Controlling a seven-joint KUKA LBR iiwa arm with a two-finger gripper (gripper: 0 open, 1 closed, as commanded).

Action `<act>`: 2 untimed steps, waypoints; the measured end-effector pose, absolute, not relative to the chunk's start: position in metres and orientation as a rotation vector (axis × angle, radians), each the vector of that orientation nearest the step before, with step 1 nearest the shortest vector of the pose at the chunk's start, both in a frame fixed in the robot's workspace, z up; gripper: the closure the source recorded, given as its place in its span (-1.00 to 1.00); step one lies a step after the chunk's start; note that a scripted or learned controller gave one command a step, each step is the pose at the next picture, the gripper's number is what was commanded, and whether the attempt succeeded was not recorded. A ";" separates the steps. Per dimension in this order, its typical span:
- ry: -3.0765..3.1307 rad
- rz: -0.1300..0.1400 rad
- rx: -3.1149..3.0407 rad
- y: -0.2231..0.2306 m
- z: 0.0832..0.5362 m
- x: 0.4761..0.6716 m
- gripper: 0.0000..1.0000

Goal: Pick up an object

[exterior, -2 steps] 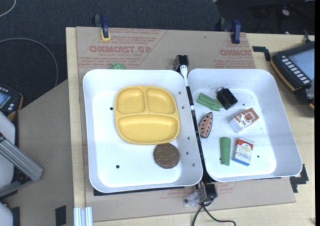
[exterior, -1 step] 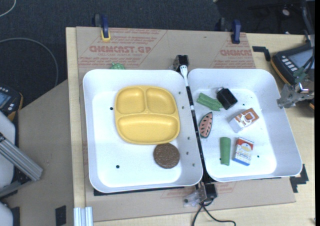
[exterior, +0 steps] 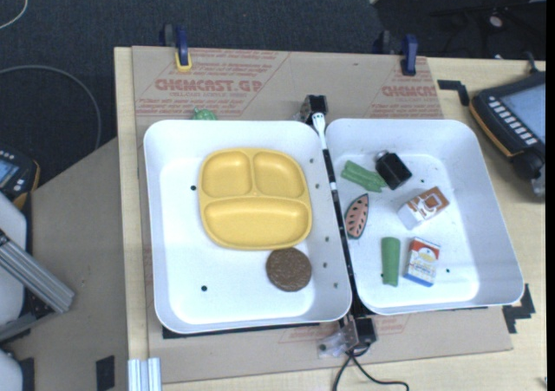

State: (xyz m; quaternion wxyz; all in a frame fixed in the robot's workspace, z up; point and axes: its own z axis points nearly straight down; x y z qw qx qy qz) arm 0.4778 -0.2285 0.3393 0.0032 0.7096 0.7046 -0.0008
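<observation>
The right bin (exterior: 486,207) holds several small items: a black block (exterior: 392,169), a green piece (exterior: 362,177), a watermelon slice (exterior: 356,215), a green cylinder (exterior: 390,260), a small orange and white carton (exterior: 423,205) and a red and white box (exterior: 422,261). In the left bin (exterior: 169,233) lie a yellow divided plate (exterior: 255,198) and a brown round cookie (exterior: 288,269) just below it.
The bins sit on a cardboard sheet (exterior: 217,81) held by blue clamps (exterior: 181,44) at the back. A tablet-like device (exterior: 519,116) rests at the right edge. A cable connector (exterior: 351,337) lies in front of the bins.
</observation>
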 end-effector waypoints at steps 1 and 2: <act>2.221 0.001 2.215 -0.223 0.328 0.523 1.00; 2.208 0.010 2.210 -0.226 0.463 0.481 1.00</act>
